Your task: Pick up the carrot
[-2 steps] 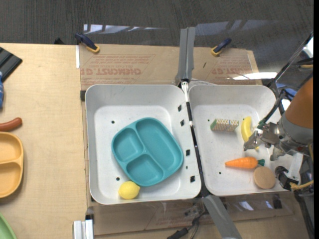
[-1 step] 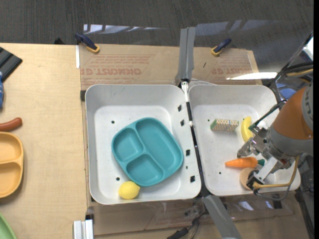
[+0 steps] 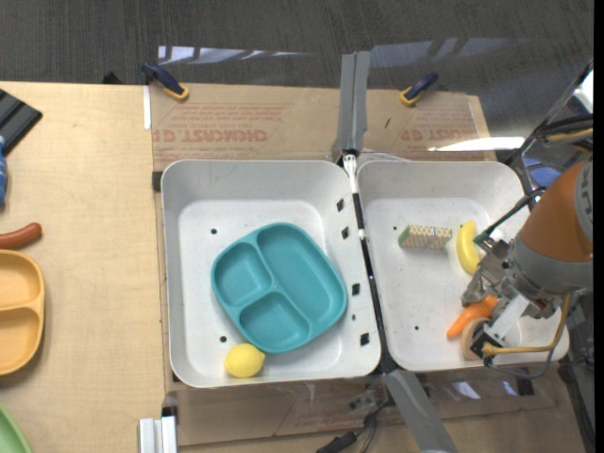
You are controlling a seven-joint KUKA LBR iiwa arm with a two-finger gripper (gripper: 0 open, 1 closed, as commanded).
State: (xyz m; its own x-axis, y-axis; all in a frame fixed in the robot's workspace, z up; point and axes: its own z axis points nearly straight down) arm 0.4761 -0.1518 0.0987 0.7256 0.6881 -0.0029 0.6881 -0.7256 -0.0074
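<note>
Dark grey ribbed carpet runs along the top, and below it a pale wood bench (image 3: 85,187) carries a sheet of brown cardboard (image 3: 236,121). Faded red print on the cardboard, upside down from this view, seems to read "CHEMCAST GP". Two blue clamps with yellow tips, the left clamp (image 3: 165,81) and the right clamp (image 3: 418,86), grip its far edge. Two shallow white plastic bins with rounded corners sit side by side on the cardboard.

The left bin (image 3: 189,253) holds a smooth teal plate (image 3: 276,286) moulded into three compartments and turned at an angle. A round yellow lemon (image 3: 244,360) lies just beside its near edge.

In the right bin (image 3: 415,196) a small speckled block (image 3: 425,238) lies close to a stubby yellow banana (image 3: 467,246). The carrot (image 3: 462,323) is glossy orange and tapered. It lies tilted in the near right part of this bin, with its upper end right under the gripper (image 3: 479,302). The gripper hangs low over that spot on the grey arm with its orange band (image 3: 566,225). Whether it is spread, pressed together or pinching the carrot cannot be told from this angle.

At the bench's left edge sit an orange divided plate (image 3: 14,314) and a reddish-brown sausage (image 3: 19,235).
</note>
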